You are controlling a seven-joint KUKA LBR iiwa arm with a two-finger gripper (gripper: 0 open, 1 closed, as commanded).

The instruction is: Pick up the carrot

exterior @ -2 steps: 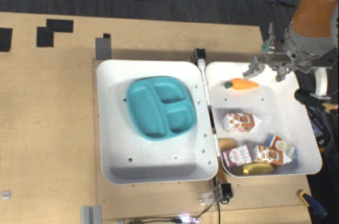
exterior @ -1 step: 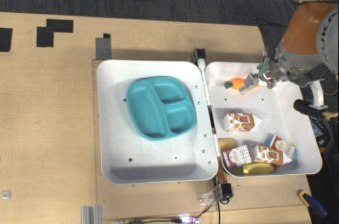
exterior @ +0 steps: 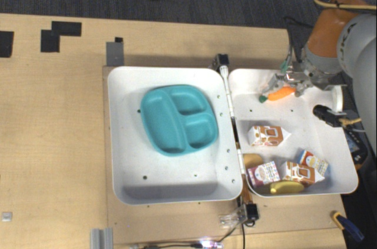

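Toward the upper right of the frame, the carrot (exterior: 279,94) is seen gripped between the fingers of the gripper (exterior: 287,85), over the right bin (exterior: 330,142).

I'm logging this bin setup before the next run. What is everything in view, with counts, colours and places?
bins: 2, white, side by side on bench
tray: 1, teal, compartmented, in left bin
carrot: 1, orange, right bin's far end, at the gripper
cartons: 3, small, white and brown, right bin
banana: 1, yellow, right bin's near edge
gripper: 1, metal, at the carrot
arm: 1, grey with orange band, from right
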